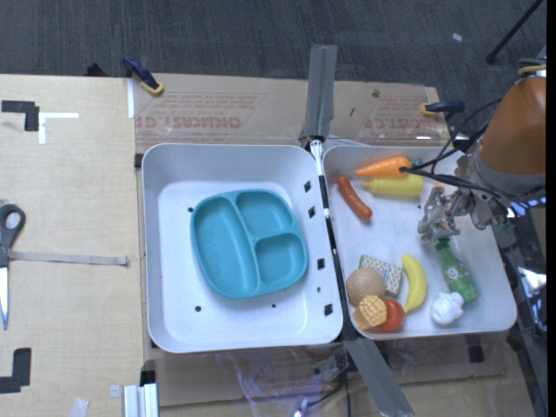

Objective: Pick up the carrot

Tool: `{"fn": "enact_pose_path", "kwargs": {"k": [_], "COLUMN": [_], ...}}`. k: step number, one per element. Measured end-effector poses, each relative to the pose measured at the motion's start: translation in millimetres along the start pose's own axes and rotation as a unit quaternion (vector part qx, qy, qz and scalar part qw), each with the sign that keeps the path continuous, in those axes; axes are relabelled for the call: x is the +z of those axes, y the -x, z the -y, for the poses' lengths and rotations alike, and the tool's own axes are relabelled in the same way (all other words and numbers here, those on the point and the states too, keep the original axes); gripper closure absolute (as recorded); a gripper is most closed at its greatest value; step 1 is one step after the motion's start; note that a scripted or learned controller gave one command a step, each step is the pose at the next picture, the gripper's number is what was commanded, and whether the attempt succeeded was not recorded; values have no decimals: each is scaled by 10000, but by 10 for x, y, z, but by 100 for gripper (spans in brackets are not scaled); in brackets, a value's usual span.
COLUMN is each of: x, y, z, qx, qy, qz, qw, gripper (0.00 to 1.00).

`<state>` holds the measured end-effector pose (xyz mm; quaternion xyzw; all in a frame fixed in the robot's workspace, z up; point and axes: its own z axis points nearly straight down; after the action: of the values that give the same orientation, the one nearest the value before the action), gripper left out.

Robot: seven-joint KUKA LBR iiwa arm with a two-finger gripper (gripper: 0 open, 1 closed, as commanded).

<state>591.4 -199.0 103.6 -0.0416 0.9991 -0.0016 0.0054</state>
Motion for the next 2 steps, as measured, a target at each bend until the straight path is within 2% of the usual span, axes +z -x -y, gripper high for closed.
{"fn": "enact_pose_path", "kwargs": {"k": [1, 2], "x": [105, 162], "y": [720, 620], "z": [-378, -373], "qx": [360, 368], "qy": [13, 55], "qz": [-33, -252], "qw": [9993, 9990], "gripper": [100, 0]}}
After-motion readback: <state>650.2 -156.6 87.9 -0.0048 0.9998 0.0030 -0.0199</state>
